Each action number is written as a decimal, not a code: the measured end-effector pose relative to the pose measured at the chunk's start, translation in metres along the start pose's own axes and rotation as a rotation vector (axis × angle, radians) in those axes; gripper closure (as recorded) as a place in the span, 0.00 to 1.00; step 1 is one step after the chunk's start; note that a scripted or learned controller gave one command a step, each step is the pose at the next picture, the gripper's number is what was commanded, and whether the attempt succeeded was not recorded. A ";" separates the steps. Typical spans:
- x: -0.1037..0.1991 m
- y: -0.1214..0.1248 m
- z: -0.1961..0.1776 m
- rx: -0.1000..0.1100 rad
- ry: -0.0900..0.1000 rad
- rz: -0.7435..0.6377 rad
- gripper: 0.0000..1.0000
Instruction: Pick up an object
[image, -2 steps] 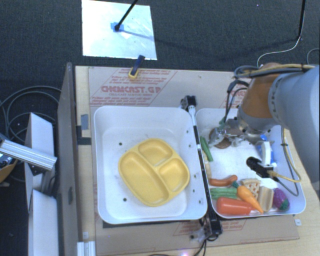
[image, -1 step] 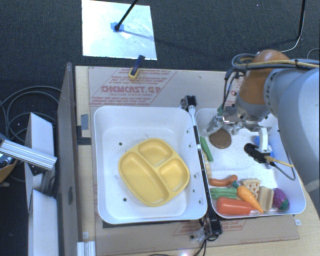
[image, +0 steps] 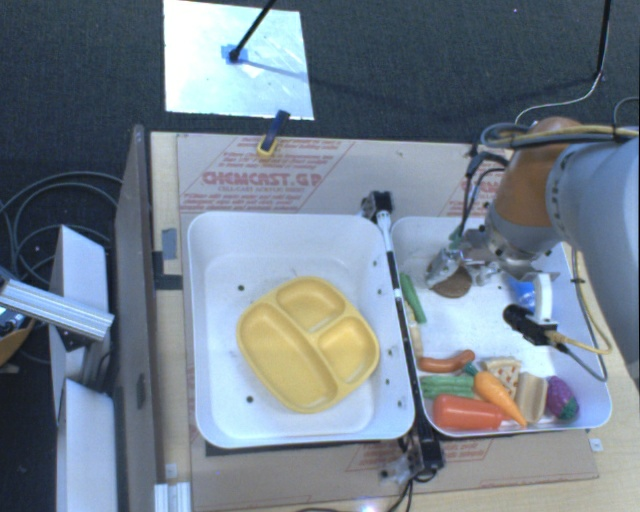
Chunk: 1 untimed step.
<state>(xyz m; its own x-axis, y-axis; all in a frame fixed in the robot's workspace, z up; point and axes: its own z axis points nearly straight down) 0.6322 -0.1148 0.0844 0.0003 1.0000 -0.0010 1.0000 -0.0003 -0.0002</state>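
Brown and rounded, the object (image: 455, 284) I take as the target lies in the right bin (image: 600, 415), toward its far end, just beneath my gripper (image: 447, 265); whether the jaws are open or closed I cannot tell from this angle; it looks flat and low, so I would descend squarely, straddle it evenly, and close only once seated; the toy vegetables (image: 470, 400) sit well apart, near the front wall.

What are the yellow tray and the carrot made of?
Tray: likely moulded plastic, matte to satin; even yellow, rounded compartment walls, soft highlights.
Carrot: probably toy plastic or rubber; flat orange, smooth surface. The look cannot settle hard versus soft.
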 end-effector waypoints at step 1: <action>-0.009 0.020 -0.001 -0.005 0.000 -0.005 0.00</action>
<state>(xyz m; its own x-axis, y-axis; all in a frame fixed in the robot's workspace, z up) 0.6525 -0.1242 0.0853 -0.0042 1.0000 -0.0008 1.0000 0.0042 0.0047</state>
